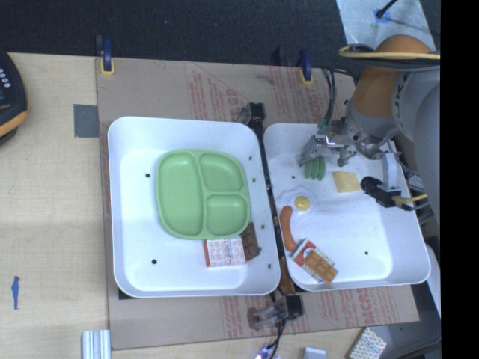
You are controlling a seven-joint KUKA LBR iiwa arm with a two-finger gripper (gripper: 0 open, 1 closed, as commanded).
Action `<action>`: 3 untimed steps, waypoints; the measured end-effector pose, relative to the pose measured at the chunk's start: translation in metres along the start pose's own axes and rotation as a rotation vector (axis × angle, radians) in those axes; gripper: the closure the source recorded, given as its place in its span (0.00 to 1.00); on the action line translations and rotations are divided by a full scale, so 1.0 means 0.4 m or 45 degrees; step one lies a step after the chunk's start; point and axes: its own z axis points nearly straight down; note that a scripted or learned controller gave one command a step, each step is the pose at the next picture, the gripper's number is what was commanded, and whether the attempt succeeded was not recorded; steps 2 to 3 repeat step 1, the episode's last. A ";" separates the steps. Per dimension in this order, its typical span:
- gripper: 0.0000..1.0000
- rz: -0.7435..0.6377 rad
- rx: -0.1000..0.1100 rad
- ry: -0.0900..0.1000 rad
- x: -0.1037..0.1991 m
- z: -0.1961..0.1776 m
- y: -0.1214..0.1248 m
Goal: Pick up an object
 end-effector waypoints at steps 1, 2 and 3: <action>1.00 -0.003 0.001 -0.001 0.000 -0.027 0.001; 1.00 -0.003 0.001 -0.001 0.000 -0.027 0.001; 1.00 -0.003 0.001 -0.001 0.000 -0.027 0.001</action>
